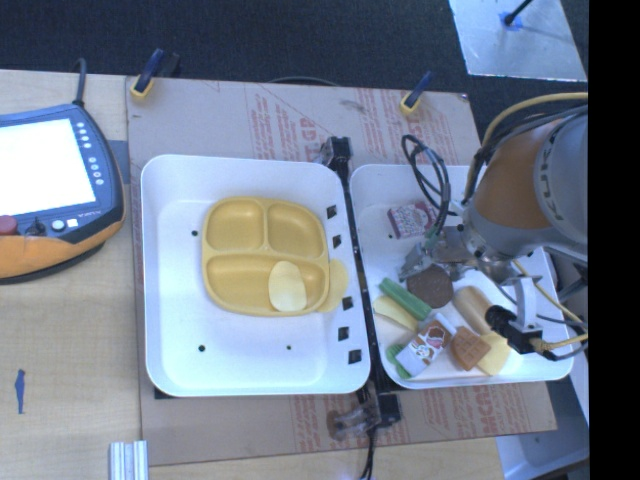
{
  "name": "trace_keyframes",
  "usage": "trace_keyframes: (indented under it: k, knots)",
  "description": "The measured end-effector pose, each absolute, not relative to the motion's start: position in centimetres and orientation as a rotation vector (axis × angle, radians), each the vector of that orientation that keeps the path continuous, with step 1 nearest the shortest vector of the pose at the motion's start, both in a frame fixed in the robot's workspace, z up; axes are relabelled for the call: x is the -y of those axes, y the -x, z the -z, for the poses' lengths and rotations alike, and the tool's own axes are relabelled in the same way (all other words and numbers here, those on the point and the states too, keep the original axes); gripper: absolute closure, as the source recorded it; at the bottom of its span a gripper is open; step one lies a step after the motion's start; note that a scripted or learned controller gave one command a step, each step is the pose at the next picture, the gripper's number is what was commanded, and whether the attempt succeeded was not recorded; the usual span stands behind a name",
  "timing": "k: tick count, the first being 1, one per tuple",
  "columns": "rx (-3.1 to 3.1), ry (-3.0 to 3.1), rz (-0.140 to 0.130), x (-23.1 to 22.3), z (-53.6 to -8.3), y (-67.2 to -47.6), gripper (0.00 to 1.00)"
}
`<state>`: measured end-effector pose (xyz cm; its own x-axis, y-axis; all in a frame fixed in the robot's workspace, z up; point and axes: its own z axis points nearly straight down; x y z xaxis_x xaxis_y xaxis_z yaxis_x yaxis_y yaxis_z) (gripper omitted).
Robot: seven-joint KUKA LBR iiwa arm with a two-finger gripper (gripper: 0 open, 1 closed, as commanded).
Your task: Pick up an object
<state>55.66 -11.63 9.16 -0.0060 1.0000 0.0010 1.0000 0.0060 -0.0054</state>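
One tool (428,261) low in right bin (372,268); near brown piece (432,287).

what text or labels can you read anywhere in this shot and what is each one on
Nothing here reads clearly.
Cardboard sheet under the bins: faint red mirrored print, too blurred to read.
Small wrapped packet in the right bin: dark red printing, illegible.
Small carton at the right bin's front: a red mark, too small to read.
Handheld pendant at left: its screen is blank white, button marks too small.
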Motion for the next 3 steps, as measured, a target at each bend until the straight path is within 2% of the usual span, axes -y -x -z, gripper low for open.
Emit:
trace_keyframes:
  k: [3]
  knots:
    - [2.226, 2.217, -0.001, 13.9, -9.2, -56.4, 0.00]
